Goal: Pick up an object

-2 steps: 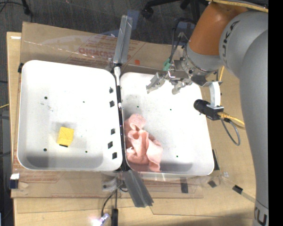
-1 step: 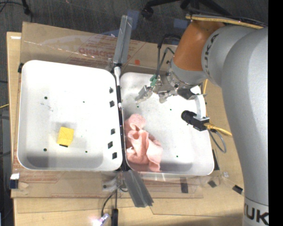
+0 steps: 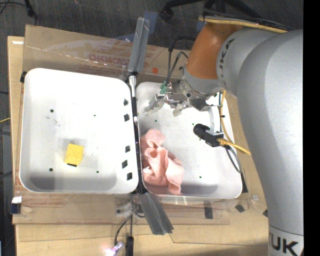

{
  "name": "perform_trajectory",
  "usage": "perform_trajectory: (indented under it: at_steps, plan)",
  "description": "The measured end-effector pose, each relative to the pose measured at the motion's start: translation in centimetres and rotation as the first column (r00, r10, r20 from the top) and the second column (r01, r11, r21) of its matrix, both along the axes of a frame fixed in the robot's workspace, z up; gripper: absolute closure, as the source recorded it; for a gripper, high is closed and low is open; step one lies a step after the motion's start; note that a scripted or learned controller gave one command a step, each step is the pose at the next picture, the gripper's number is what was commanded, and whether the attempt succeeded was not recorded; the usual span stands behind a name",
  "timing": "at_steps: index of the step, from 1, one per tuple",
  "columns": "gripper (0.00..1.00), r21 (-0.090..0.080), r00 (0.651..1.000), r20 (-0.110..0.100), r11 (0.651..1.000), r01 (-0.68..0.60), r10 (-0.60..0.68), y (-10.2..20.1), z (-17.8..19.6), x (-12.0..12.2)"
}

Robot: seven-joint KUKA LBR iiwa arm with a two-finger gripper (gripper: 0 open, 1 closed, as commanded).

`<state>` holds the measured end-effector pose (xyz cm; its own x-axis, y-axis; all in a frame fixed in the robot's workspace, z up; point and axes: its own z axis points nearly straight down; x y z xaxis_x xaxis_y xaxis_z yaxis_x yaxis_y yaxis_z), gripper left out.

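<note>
Hovering gripper [image 3: 161, 101], fingers spread, holds nothing above pink cloth [image 3: 161, 161]

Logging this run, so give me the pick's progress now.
Done: the gripper is over the right bin, near its far-left corner. In hand: nothing visible between its fingers. Left: the pink cloth lies on that bin's floor, and the yellow block sits in the left bin, both unlifted.
</note>
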<state>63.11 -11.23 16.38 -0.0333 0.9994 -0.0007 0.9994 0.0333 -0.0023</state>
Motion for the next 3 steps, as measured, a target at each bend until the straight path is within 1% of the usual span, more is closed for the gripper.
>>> perform_trajectory:
  at_steps: [1,2,3]
  plan:
    - [0.0,0.0,0.936,-0.006,0.936,0.351,-0.351,-4.6,-7.3,-0.2]
    - [0.0,0.001,0.952,0.0,0.952,0.306,-0.306,-7.7,-5.8,2.6]
    - [0.0,0.001,0.928,-0.004,0.928,0.373,-0.373,-8.1,-7.1,2.6]
